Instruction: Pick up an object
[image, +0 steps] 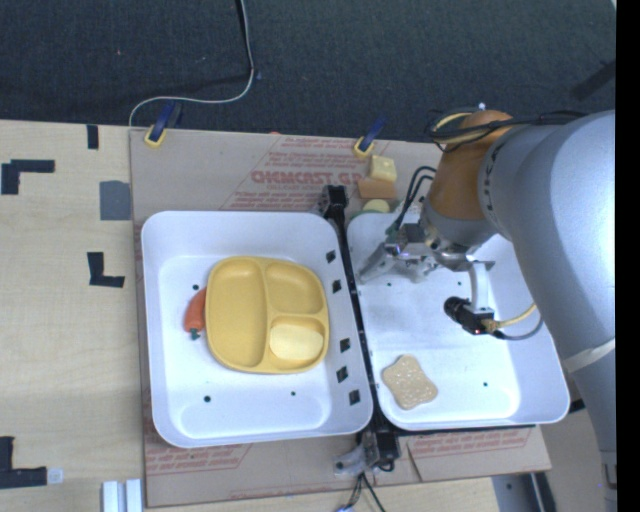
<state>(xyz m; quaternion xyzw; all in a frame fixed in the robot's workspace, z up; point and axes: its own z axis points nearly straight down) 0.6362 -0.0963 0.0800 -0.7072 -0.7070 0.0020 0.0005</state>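
**Gripper low in the right bin, nothing held**

The step in hand is judged to be the approach to a grasp, and it is best done by choosing one target and centring the fingers over it before closing. The nearest loose candidate in the right bin (520, 400) is the tan cracker-like piece (409, 381), which lies flat on the bin floor near the front, close to the divider between the bins. Because it is thin and flat, a grasp is likely to need the fingers brought right down to the floor and set astride its narrower width; a closure made too high would probably pass over it. A yellow divided plate (240, 300) is seen in the left bin (160, 390), with a pale yellow lump (297, 341) in one compartment and an orange object (194, 311) tucked against its left edge. These are judged harder to reach from the present pose.

The gripper (385, 260) is seen at the back-left of the right bin, near the divider, well apart from the cracker-like piece. Its fingers appear spread, one slanting towards the divider, and nothing is seen between them. The arm is bent in from the right, its orange band (460, 180) above the wrist, with the wrist pitched down towards the bin floor. Cables are looped beside the wrist.
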